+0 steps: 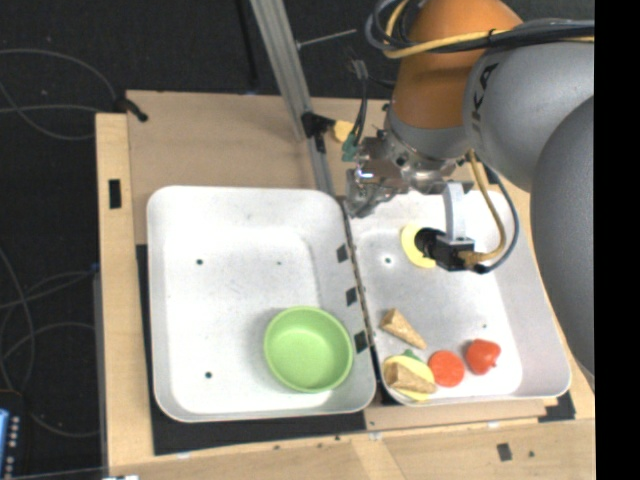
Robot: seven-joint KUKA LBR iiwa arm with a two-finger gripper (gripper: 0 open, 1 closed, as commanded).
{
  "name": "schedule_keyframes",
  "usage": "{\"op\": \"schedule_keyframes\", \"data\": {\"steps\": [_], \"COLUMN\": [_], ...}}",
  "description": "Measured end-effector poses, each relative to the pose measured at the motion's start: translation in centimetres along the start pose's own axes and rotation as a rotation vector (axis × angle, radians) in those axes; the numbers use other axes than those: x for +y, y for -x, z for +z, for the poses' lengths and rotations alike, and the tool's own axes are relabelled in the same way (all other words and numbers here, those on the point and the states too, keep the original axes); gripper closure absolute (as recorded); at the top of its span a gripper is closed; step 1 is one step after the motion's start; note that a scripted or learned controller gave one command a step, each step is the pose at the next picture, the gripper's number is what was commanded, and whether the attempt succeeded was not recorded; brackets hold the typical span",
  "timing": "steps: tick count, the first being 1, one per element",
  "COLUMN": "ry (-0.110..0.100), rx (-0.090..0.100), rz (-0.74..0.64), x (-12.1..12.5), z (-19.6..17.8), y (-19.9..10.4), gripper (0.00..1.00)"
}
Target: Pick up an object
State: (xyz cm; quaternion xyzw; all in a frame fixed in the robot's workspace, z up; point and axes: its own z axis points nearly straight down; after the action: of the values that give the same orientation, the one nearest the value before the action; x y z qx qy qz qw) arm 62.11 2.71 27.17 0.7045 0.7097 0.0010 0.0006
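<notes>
Arm reaching in from the right, wrist bent downward.

The grey arm [545, 98] enters from the upper right, its thick link filling that corner. The orange band [450, 43] sits above the wrist, with yellow and black cables looped over it. Below the band, the wrist points down and toward the left. The gripper [372, 190] hangs at the end as a dark cluster of metal parts, too tangled to read clearly.

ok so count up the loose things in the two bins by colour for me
Green: 1, the bowl in the left bin
Yellow: 1, a round piece in the right bin
Tan: 2, wedges
Red-orange: 2, round pieces
Total: 6
</notes>
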Motion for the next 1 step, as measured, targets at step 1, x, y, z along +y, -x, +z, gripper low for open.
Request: {"op": "schedule_keyframes", "data": {"steps": [1], "ry": [-0.001], "rx": [-0.001], "rz": [0.001], "x": [1.1], "z": [0.19], "y": [-5.04], "gripper": [1.0]}}
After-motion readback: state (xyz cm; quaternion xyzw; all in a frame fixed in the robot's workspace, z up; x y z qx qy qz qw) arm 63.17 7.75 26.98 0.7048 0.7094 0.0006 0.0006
